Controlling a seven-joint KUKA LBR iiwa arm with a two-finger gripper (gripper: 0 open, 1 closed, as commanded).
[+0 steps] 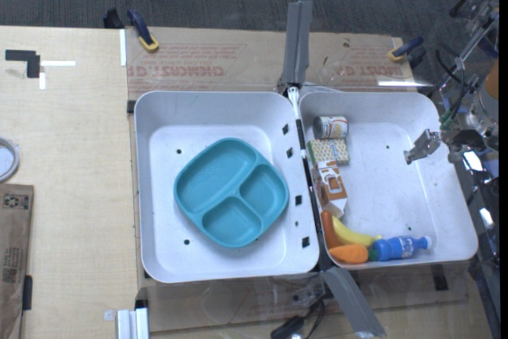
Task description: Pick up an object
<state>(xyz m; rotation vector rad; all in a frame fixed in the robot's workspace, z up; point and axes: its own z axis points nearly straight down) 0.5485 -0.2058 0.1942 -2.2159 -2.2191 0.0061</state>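
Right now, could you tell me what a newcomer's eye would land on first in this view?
The teal plastic divided plate stands out first, lying alone in the left white bin. Next comes the cluster along the right white bin's near-left side: a yellow toy banana, an orange carrot-like piece and a small blue bottle. The grey gripper hangs over that bin's right part.

In the right bin (444, 194), a small can (331, 127) lies on its side by the left wall; below it a wafer-patterned packet (329, 151), carton (332, 188), banana (350, 233), carrot (348, 253) and blue bottle (399, 248) along the near edge.
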